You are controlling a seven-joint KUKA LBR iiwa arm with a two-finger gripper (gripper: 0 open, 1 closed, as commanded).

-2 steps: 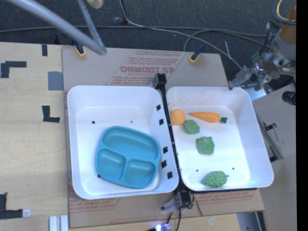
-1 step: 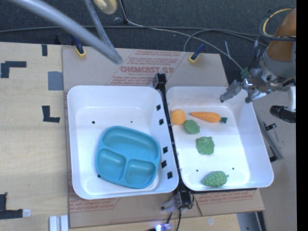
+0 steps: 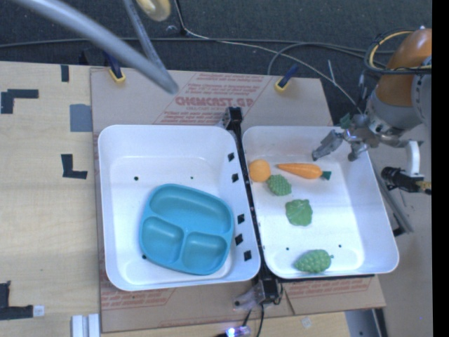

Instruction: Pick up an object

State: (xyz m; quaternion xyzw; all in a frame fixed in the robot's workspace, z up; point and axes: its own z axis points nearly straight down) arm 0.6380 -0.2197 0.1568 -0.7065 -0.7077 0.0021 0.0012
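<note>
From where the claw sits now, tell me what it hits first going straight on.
Most likely the carrot: the open claw points down-left at it in the right bin. Depth is unclear, so it may meet the bin floor first.

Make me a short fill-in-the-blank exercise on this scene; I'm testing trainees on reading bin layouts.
1. The blue tray has ____ compartments.
2. The carrot lies in the ____ bin.
3. The orange ball touches a ____ toy.
4. The gripper hangs near the right bin's far ____ corner.

Missing words: three; right; green; right
</note>
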